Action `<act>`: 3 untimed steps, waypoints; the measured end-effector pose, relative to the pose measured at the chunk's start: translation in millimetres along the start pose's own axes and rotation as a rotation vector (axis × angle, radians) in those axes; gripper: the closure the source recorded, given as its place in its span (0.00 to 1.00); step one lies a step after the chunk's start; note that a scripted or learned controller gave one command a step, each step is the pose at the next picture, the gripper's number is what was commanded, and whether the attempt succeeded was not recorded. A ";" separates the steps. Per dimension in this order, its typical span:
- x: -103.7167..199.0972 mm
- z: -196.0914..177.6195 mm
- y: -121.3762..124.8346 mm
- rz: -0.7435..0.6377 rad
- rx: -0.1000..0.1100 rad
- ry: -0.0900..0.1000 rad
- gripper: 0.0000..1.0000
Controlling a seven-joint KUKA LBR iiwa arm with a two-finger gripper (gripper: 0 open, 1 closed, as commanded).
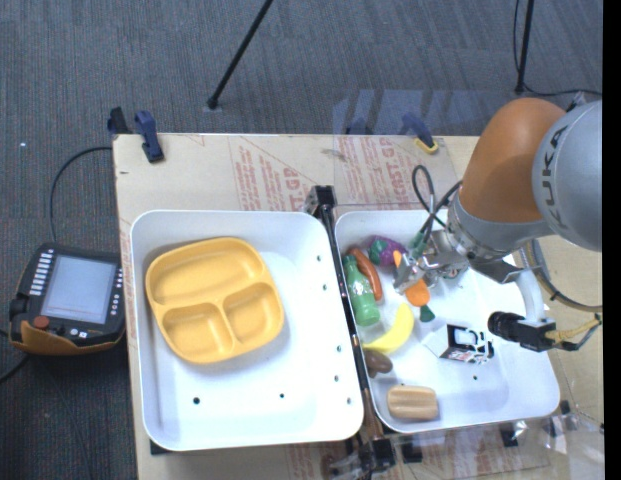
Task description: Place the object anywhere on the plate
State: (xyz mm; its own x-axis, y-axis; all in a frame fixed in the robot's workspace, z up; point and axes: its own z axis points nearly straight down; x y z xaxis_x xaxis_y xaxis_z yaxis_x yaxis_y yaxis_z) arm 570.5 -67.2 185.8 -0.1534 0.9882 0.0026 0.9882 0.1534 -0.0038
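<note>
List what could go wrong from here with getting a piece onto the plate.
1. The gripper sits over a tight cluster: an orange piece beside the banana, green vegetable and purple piece. It may catch or nudge a neighbour instead.
2. The plate lies in the other bin, past the divider. A loosely held piece could drop during that crossing.
</note>
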 end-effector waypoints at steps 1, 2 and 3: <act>-6.6 -59.9 64.9 -0.188 -0.006 -0.004 1.00; 78.6 3.1 62.1 -0.047 0.006 0.002 1.00; 165.0 -90.3 93.8 -0.213 -0.007 -0.002 1.00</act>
State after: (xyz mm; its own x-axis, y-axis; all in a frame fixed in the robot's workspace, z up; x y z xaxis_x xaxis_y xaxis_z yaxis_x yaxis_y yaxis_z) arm 638.3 110.0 276.2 -0.3584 0.9336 0.0005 0.9336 0.3584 0.0036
